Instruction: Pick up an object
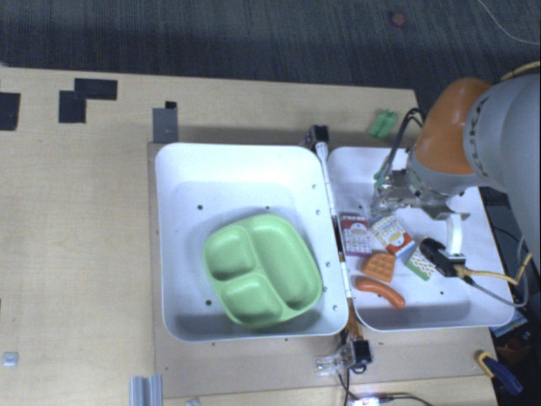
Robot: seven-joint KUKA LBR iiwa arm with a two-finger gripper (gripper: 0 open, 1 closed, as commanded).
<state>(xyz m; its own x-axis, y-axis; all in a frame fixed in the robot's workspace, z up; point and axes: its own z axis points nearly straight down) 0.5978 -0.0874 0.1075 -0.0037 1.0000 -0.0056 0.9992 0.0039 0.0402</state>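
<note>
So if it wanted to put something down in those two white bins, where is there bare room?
Left bin: a bare band along the far and left walls, around the green tray. Right bin: bare floor at the near right corner, past the sausage. The right bin's left half is crowded with the sausage, waffle and packets, with the gripper above them.

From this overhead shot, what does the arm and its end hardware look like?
The arm is smooth, rounded light grey, with a glossy orange band above the wrist. Below that sits a metallic silver gripper assembly of small mechanical parts. Thin dark cables loop from the wrist down to it. No legible markings are visible at this resolution.
</note>
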